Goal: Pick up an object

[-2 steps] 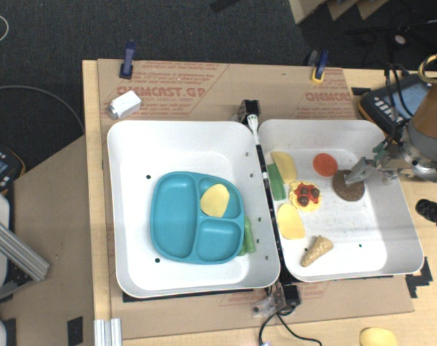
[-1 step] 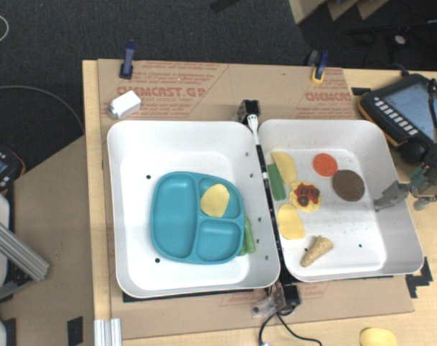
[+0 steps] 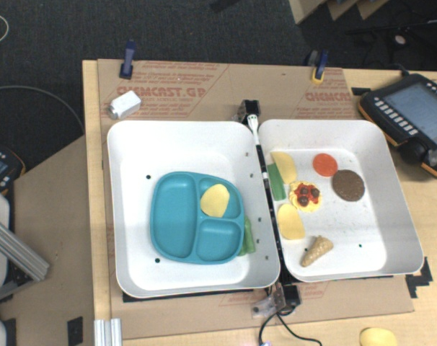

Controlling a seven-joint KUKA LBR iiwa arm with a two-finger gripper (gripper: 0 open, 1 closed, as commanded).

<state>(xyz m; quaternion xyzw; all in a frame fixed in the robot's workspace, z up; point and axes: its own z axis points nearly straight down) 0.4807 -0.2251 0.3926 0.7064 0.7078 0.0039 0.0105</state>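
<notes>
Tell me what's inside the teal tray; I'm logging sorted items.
The teal tray holds one yellow piece in its upper-right compartment. A green piece pokes from beneath its right edge, mostly covered.

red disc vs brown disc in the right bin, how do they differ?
The red disc is bright orange-red; the brown disc is dark brown. The red disc looks smaller than the brown disc. The red disc lies nearer the bin's far wall, the brown disc just in front of it, to its right. Both are flat and round.

A yellow object, perhaps round, is cut by the bottom edge.
</notes>
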